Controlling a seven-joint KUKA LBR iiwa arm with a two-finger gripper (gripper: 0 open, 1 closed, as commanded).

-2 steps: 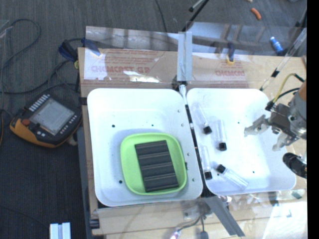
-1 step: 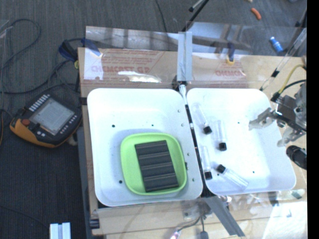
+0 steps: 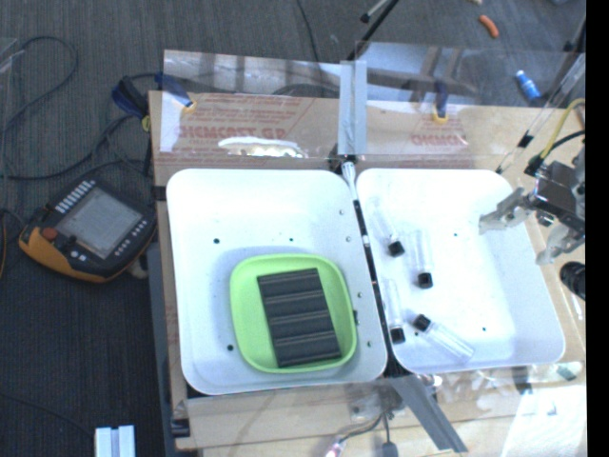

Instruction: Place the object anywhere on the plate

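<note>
Already dark ridged block (image 3: 300,317) on green plate (image 3: 245,293), gripper (image 3: 504,215) well apart, grasp unclear.

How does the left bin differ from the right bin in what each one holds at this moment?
The left bin holds a green plate bearing one dark ribbed block; the right bin holds several small clear tubes with black caps, lying loose. The left bin's load sits in its near half; the right bin's tubes lie along its left side. Both bins are shallow, white and round-cornered.
</note>
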